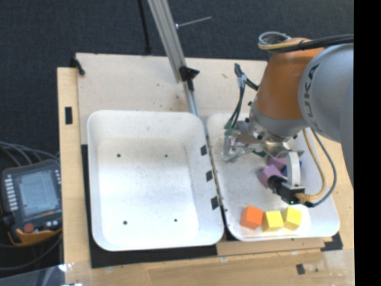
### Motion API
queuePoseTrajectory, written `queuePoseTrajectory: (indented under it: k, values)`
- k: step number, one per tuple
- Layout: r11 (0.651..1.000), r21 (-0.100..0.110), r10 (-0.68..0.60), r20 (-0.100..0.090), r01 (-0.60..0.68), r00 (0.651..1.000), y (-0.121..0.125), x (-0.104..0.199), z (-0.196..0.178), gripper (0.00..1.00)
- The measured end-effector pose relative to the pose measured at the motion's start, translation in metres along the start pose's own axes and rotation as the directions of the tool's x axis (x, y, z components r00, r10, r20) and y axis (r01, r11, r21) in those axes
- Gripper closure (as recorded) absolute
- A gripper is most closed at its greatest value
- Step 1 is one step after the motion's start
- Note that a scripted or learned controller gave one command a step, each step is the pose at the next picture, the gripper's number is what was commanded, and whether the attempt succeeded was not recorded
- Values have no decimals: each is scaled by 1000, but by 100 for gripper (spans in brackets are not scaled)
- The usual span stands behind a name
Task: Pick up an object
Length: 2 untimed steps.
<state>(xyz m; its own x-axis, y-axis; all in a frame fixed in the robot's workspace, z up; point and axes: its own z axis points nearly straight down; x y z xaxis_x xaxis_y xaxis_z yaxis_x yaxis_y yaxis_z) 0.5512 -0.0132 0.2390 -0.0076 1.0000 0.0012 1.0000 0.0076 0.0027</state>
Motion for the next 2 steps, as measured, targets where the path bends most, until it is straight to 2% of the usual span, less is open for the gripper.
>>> queuePoseTrajectory:
  k: [1,2]
  values:
    - [1000,1,-1,-1,1,1000,13,62,3,100]
    - [1000,1,1,0,-1,1000,25,103,6,100]
